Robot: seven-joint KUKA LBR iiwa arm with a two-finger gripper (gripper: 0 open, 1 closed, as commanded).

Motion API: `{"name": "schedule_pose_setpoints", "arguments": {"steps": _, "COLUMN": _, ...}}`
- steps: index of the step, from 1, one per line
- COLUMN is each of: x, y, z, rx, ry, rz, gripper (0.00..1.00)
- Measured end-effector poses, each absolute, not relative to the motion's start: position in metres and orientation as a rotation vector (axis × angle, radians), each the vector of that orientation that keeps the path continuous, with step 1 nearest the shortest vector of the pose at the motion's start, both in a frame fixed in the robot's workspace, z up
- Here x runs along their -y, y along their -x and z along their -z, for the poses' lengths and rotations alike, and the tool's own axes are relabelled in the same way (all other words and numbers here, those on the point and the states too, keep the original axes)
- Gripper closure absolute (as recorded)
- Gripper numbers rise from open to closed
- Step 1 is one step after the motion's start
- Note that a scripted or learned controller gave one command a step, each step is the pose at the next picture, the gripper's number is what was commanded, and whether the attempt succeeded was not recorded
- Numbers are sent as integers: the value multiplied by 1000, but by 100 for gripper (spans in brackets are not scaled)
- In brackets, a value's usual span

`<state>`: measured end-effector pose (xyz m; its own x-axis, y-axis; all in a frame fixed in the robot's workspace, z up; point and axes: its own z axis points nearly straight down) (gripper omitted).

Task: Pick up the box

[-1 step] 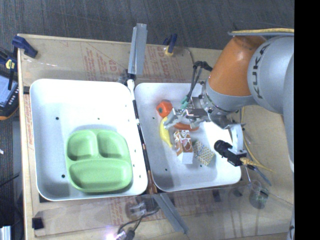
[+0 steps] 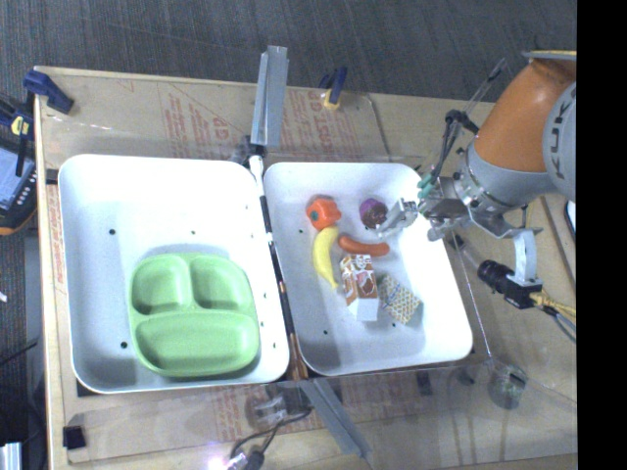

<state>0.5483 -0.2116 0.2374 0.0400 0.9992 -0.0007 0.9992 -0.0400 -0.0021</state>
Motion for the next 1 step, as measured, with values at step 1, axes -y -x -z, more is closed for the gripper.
{"name": "schedule_pose_setpoints", "arguments": {"steps": 1, "x": 208, "y": -540, "z": -236, "rx": 2250, "ry": 2184, "rz": -4, "gripper": 0}}
